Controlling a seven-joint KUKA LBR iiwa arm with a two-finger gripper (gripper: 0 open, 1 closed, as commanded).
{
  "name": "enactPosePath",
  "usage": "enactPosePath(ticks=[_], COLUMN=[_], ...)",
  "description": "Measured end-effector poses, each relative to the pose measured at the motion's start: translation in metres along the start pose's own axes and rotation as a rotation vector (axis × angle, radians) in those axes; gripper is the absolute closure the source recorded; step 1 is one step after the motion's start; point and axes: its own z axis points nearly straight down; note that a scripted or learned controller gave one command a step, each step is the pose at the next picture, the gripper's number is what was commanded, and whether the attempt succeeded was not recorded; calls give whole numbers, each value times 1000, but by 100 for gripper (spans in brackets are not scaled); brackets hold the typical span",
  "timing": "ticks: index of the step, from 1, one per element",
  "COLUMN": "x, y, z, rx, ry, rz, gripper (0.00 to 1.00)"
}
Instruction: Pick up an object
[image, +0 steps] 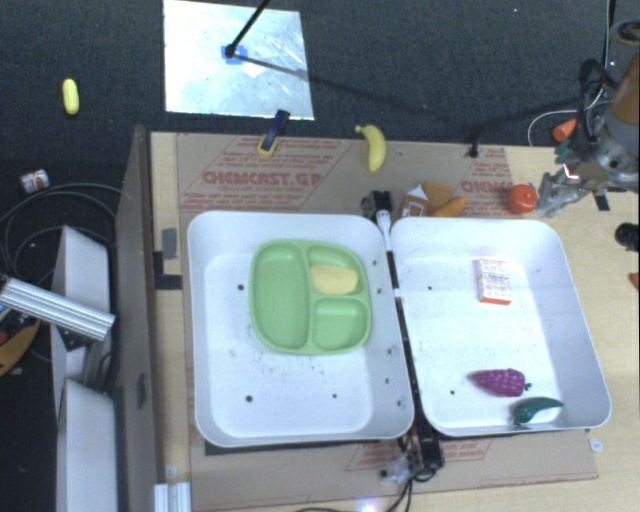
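Observation:
The right bin (575, 300) holds a small red-and-white box (494, 280) near its back. A purple bunch of grapes (499, 381) lies toward its front, and a teal-green object (536, 409) sits in the front right corner. In the left bin (220, 400) a green divided plate (290, 300) carries a yellow item (334, 277) in its upper right compartment. My gripper (562, 190) hangs beyond the back right corner of the right bin, above the bench and apart from all of these.
Behind the bins on the cardboard lie a yellow banana (373, 147), an orange piece (443, 203) and a red-orange round fruit (521, 198) close to my gripper. A foil sheet (238, 60) lies further back. Cables and metal parts crowd the left side.

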Motion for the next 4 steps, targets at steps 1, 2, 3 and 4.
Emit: enactPosePath(ticks=[1,2,3,4], x=[0,0,0,0], y=[0,0,0,0], z=[2,-8,-1,3], rx=[0,-1,1,0], ry=[0,1,0,0], rz=[0,0,0,0], gripper=[100,100,100,100])
